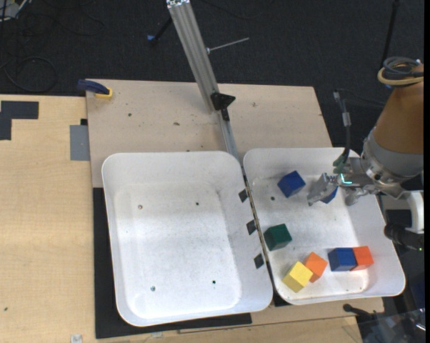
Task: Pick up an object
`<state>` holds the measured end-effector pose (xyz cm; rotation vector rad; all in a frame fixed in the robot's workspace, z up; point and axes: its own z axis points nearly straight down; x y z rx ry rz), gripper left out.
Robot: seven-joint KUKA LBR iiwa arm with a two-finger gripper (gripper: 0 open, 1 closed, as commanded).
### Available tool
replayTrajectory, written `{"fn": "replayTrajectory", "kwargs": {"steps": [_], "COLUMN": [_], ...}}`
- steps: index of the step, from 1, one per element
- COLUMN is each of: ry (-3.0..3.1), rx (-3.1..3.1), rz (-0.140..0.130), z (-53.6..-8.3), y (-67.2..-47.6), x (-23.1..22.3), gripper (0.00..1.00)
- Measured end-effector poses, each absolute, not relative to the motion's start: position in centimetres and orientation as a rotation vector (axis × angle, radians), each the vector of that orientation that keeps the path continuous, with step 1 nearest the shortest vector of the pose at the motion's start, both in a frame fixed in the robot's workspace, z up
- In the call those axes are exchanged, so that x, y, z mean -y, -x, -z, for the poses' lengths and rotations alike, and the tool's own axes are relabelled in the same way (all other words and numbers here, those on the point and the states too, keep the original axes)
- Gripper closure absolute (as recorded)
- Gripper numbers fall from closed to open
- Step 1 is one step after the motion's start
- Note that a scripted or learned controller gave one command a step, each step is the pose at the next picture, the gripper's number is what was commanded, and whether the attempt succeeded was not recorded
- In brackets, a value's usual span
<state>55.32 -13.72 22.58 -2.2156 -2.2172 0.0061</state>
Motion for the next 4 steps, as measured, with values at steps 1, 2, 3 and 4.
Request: {"fn": "replayTrajectory", "kwargs": {"steps": [1, 2, 3, 4], "ry": [2.221, 2.218, 2.225, 2.226], "rx": [2.218, 2.216, 2.213, 2.214], "rz": [-0.002, -0.007, -0.003, -0.001], "z": [-22.8, -18.0, -12.8, -9.1], "y": [-55.4, -56.0, -57.0, -57.1], "x": [13.8, 14.0, 13.8, 13.8], "gripper": [0.0, 0.0, 0.0, 0.0]}}
